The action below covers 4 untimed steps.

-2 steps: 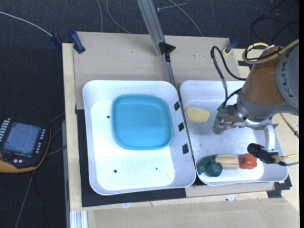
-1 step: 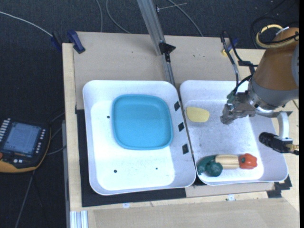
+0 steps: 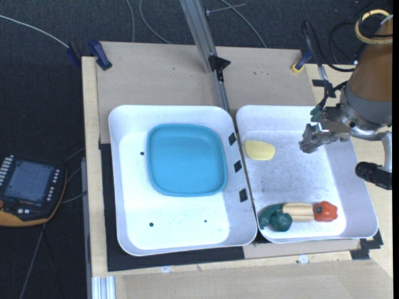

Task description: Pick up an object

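Gripper hovering over the right bin, nothing picked yet

Along the near edge of the right bin sit a dark green lumpy piece, a tan roll-shaped thing lying lengthwise along that edge, and a glossy red tomato-looking toy, all touching in a row. Further back near the bin's left wall is a smooth pale yellow blob, probably the easiest grab, lying left of the gripper. Can't tell if its fingers are open or closed. The left bin holds a matte blue square plate.
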{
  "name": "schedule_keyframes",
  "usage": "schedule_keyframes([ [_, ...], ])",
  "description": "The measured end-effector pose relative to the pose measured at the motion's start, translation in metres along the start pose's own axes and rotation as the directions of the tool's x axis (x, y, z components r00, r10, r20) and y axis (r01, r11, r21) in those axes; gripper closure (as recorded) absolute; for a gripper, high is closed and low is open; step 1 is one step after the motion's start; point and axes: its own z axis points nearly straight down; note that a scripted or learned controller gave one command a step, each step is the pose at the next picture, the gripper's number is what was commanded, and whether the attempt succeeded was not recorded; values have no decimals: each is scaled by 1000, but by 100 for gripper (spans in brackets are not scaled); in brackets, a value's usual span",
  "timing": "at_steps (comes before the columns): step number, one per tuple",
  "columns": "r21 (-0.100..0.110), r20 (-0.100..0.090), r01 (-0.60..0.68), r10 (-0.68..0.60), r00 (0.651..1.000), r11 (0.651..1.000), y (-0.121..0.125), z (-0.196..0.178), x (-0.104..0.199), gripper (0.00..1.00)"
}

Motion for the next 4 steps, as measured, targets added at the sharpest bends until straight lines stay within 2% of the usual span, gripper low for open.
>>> schedule_keyframes([
  [1, 3, 0, 0, 0, 1000, 1000, 1, -34, 0, 100],
  [4, 7, -1, 4, -4, 1000, 1000, 18, 23, 160, 100],
])
